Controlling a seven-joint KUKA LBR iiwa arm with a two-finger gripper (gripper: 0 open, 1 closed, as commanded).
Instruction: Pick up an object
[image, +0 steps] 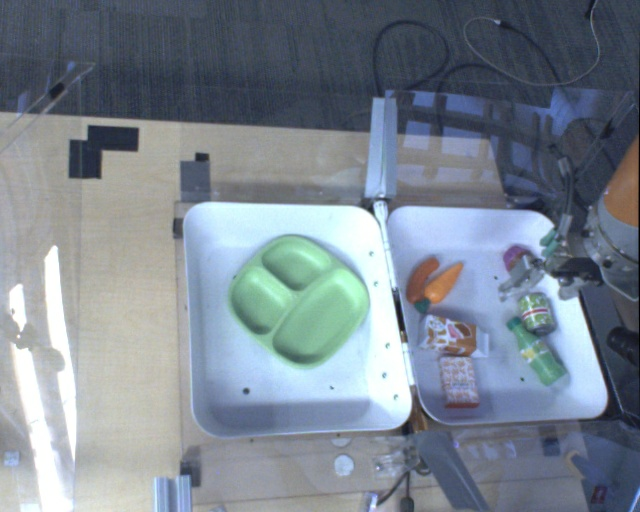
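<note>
My gripper (535, 265) reaches in from the right over the far right part of the right bin (490, 225). Just left of it lies a small purple object (516, 256). A small can with a green label (537, 312) stands right below the gripper, and a green bottle (536, 354) lies in front of the can. Further left in the same bin an orange carrot (446, 281) and a red-orange pepper (421, 276) lie side by side. Nearer the front lie a snack packet (450, 335) and a small red patterned box (458, 382). I see nothing lifted.
The left bin (215, 390) holds a green divided plate (298, 298) at its middle. A raised divider (392, 300) separates the two bins. A metal post (380, 150) and cables (470, 70) sit behind the bins. Bare wooden bench (100, 330) stretches to the left.
</note>
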